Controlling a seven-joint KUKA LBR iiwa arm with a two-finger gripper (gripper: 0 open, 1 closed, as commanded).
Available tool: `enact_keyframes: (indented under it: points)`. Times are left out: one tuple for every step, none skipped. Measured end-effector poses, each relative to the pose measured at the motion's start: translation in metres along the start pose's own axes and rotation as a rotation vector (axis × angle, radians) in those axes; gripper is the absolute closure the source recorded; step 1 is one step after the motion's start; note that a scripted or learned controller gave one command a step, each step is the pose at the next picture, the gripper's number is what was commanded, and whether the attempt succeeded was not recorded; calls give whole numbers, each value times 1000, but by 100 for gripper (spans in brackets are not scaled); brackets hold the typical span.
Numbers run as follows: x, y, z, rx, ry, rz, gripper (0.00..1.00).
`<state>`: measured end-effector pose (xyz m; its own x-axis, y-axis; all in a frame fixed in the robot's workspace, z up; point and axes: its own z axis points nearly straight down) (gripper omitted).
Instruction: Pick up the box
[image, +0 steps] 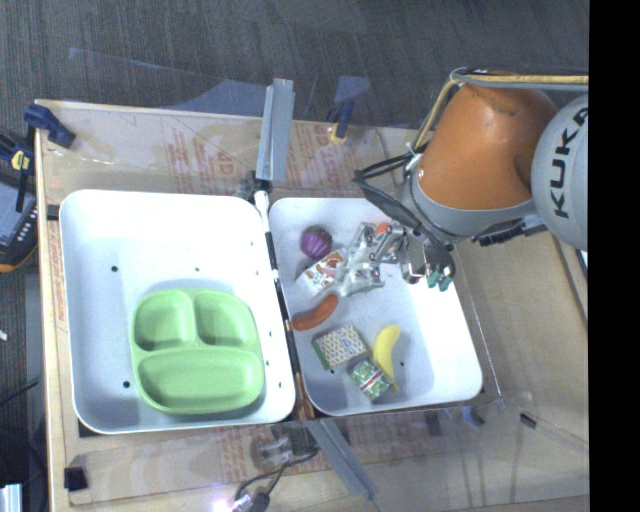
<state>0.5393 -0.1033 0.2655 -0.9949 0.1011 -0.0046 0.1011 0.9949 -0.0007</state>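
A flat box with a checkered green and red pattern lies in the lower middle of the right bin. A smaller green box sits just below it, near the bin's front wall. My gripper hangs over the upper middle of this bin, above and slightly right of the patterned box and apart from it. Right beside the gripper's left side lies a white and red packet. The grey arm with its orange band reaches in from the right.
In the right bin there are also a purple round item, a reddish sausage and a yellow banana. The left bin holds a green divided plate. A metal rail stands behind the bins.
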Motion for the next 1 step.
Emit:
enact_keyframes:
  points:
    - [-2, 16, -46, 0, 0, -342, 100]
